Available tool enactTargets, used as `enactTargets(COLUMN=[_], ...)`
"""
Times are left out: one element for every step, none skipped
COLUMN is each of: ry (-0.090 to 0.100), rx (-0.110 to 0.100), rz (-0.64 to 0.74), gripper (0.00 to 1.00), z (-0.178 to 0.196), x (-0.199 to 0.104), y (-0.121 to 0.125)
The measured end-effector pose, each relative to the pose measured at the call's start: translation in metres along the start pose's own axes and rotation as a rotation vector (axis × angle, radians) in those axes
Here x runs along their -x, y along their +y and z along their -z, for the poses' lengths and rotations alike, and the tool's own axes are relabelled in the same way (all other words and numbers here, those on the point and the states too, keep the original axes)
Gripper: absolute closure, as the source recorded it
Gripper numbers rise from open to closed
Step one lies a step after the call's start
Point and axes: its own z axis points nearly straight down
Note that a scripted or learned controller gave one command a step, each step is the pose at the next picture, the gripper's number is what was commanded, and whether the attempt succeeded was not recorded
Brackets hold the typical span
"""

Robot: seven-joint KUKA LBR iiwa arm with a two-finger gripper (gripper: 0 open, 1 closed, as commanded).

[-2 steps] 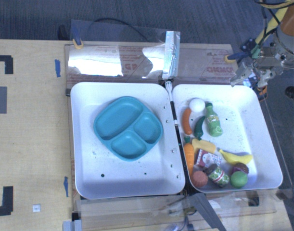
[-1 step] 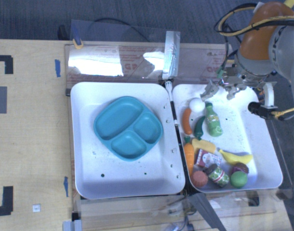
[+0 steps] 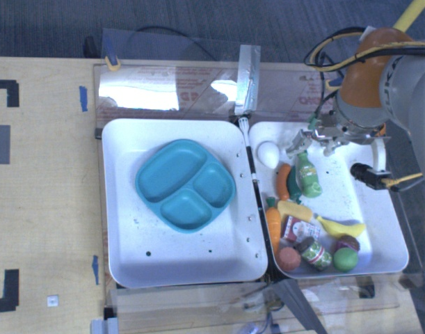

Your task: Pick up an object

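The right bin (image 3: 379, 207) holds a pile of toy food. A green bottle (image 3: 308, 177) lies near its middle, beside an orange carrot (image 3: 283, 179) and a white egg (image 3: 268, 153). Lower down are a yellow banana (image 3: 325, 220), a second carrot (image 3: 273, 225), a red packet (image 3: 295, 229), a small can (image 3: 315, 253), a red ball (image 3: 289, 257) and a green lime (image 3: 345, 259). My gripper (image 3: 314, 143) hangs over the bin's far end, just above the bottle's cap. Its fingers are spread open and nothing sits between them.
The left bin (image 3: 129, 249) holds a blue divided plate (image 3: 186, 184). A black part of the arm with a yellow cable (image 3: 371, 176) juts over the right bin's right side. A metal divider (image 3: 247, 82) stands behind the bins.
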Motion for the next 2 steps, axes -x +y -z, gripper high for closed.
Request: enactTargets(ry=[0.001,-0.001], rx=[-0.002,0.007], rz=[-0.030,-0.032], gripper=[0.00,1.00], z=[-0.025,-0.012], x=[-0.023,-0.021], y=[-0.050,-0.047])
